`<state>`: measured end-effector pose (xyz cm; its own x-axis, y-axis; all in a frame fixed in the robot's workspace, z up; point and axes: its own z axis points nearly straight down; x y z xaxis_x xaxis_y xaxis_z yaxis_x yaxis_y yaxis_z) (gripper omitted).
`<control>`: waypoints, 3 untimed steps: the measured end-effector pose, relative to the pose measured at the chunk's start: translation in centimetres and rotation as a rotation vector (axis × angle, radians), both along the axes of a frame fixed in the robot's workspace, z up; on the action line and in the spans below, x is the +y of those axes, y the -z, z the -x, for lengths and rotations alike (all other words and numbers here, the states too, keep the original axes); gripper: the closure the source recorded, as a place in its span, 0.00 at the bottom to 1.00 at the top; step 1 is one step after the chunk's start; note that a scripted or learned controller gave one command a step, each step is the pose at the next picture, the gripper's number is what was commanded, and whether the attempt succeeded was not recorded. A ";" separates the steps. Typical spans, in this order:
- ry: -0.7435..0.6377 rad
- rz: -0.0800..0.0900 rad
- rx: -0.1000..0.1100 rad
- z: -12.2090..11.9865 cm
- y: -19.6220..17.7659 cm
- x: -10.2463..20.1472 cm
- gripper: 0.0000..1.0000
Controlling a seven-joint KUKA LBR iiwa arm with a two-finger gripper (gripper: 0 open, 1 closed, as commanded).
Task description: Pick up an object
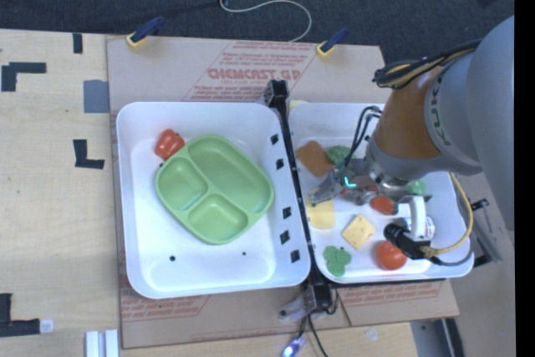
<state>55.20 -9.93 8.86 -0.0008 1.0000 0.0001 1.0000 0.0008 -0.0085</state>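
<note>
The gripper (334, 190) hung low in the right bin (435, 267), and whether it was clenched or released could not be told. The arm (418, 125) hid much of that bin. Around the gripper lay a brown piece (313, 156) just up-left, a green piece (338, 154) above, two yellow pieces (321, 216) (358, 232) below, a green one (337, 260) farther below, and two red ones (382, 205) (390, 255) to its right. Well left, the other bin (142, 263) held one green plate (215, 188) and one red piece (168, 144).
</note>
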 end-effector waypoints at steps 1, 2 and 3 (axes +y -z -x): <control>-0.001 -0.002 0.012 0.2 -0.4 0.1 1.00; 0.000 -0.002 0.013 0.3 -0.4 0.0 0.00; -0.001 -0.004 0.022 0.4 -0.8 0.0 1.00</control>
<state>54.78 -9.89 9.71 -0.0014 1.0000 0.0040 0.9995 0.0016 -0.0302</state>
